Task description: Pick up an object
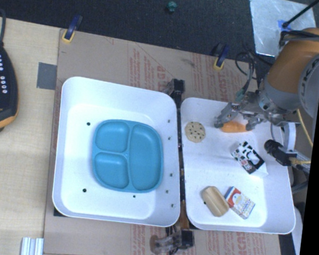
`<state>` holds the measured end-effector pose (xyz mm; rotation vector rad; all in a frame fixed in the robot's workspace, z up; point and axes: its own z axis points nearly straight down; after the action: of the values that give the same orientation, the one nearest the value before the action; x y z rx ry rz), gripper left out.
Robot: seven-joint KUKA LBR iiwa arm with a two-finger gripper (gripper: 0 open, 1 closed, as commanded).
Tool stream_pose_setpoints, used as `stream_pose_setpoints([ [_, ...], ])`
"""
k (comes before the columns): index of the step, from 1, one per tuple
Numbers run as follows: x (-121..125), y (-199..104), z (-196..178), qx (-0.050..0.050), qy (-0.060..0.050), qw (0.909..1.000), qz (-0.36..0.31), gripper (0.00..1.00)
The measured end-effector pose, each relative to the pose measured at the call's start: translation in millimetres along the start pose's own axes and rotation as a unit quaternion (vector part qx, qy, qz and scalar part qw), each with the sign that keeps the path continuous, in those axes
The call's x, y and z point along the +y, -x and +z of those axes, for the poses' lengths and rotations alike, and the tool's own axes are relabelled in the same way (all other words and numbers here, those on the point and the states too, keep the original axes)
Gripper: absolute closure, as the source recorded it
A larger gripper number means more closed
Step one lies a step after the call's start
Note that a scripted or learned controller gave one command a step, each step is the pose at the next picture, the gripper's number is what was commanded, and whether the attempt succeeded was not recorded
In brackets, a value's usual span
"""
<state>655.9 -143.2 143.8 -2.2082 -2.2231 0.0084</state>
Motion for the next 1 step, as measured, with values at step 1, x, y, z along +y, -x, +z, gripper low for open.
stream_pose_setpoints([
  [1,0.2,14.3,38.8,-0.002,0.002,1.0000,0.002,0.00],
])
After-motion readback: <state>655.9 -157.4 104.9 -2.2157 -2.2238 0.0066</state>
